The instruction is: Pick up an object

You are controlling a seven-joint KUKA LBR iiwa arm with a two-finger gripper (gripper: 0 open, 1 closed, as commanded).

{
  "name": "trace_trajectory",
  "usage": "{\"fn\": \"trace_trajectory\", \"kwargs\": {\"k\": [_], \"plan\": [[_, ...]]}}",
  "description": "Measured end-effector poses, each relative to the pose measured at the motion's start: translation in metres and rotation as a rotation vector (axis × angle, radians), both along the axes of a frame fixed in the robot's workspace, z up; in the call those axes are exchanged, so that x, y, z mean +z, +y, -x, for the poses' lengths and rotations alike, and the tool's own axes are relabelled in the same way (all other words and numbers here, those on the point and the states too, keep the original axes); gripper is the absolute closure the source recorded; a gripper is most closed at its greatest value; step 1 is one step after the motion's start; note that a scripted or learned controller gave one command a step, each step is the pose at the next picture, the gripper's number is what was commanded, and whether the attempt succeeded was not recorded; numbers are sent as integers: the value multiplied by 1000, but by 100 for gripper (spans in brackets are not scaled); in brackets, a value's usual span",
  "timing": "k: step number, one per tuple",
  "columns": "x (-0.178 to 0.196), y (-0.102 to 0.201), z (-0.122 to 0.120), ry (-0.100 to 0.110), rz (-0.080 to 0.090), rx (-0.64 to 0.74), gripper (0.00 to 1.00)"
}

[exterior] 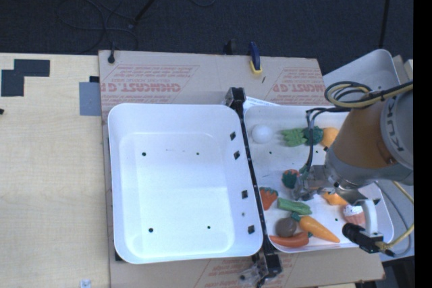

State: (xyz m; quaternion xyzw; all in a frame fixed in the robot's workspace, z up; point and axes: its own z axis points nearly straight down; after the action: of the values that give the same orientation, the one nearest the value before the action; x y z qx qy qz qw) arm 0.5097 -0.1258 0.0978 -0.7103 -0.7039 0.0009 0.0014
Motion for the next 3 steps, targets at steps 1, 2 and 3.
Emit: {"fn": "trace_trajectory", "kwargs": {"k": [1,2,3], "plan": [[9,-1,0,1,0,-6,100],[181,26,-86,-24,4,15,100],[410,84,-110,-18,1,14,100]]}}
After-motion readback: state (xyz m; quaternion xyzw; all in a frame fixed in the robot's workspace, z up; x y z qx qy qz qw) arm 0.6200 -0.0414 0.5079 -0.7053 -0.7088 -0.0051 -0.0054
